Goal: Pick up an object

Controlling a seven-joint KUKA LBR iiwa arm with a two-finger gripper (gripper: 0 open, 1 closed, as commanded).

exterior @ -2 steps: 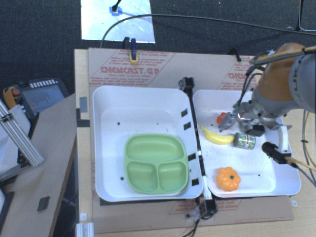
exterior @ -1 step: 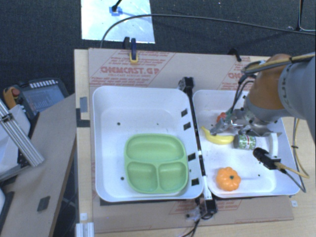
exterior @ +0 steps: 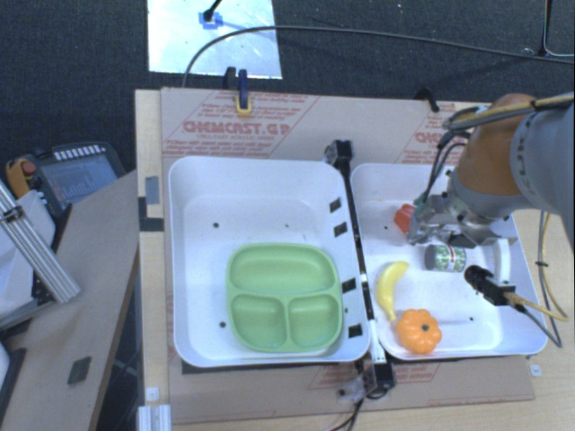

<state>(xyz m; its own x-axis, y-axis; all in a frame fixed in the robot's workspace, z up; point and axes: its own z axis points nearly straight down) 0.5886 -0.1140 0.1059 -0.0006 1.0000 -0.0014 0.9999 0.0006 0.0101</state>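
An orange toy pumpkin (exterior: 420,329) sits at the near edge of the right bin (exterior: 530,335), closest to the camera. Just beside it, to its left and slightly farther back, lies a yellow banana (exterior: 390,285), curved along the bin's left wall. Behind these, a small green-and-white can (exterior: 446,258) lies on its side near the bin's middle. A red object (exterior: 404,215) rests farther back, partly hidden by the arm. The grey arm with its orange band reaches in from the right, and its claw (exterior: 429,232) hangs low over the right bin, between the red object and the can; how far it is open cannot be told, and nothing is seen in its grip. The left bin (exterior: 207,196) holds a pale green divided plate (exterior: 284,296) with three compartments. Both bins sit on a tabletop (exterior: 269,119) covered with printed cardboard.
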